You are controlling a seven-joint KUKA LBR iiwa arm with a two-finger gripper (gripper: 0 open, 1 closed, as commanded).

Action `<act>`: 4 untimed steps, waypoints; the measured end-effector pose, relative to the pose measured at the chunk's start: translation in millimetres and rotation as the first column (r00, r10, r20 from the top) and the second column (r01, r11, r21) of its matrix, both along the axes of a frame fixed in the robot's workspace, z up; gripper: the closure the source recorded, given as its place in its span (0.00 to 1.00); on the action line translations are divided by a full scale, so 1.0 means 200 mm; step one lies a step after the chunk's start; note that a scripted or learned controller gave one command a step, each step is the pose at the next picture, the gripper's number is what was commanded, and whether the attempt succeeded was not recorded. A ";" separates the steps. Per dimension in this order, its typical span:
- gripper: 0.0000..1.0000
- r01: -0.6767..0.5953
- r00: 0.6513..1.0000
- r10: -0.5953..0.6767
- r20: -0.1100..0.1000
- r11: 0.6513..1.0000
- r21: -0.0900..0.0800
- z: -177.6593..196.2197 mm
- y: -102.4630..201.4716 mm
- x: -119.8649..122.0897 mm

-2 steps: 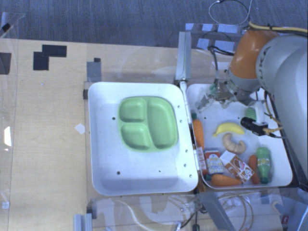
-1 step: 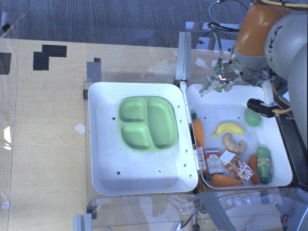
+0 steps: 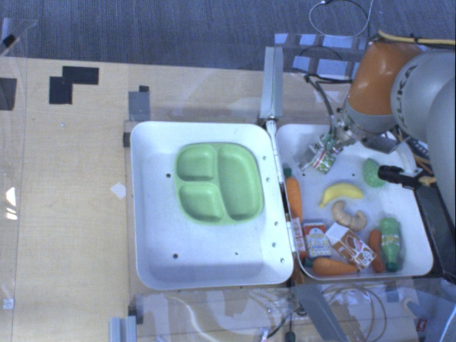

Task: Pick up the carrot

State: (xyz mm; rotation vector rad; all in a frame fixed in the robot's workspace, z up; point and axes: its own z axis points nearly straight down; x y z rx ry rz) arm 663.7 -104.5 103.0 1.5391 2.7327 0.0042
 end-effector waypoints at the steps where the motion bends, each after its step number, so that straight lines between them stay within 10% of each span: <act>1: 0.00 0.158 0.987 -0.158 0.001 0.987 0.002 -0.07 0.04 -0.08; 2: 0.00 0.246 0.969 -0.246 0.007 0.969 0.002 -0.06 0.05 -0.45; 3: 0.00 0.420 0.906 -0.420 -0.044 0.907 -0.019 -0.09 -0.05 -0.02; 4: 1.00 0.411 0.910 -0.411 -0.053 0.911 -0.018 -0.04 -0.03 -0.02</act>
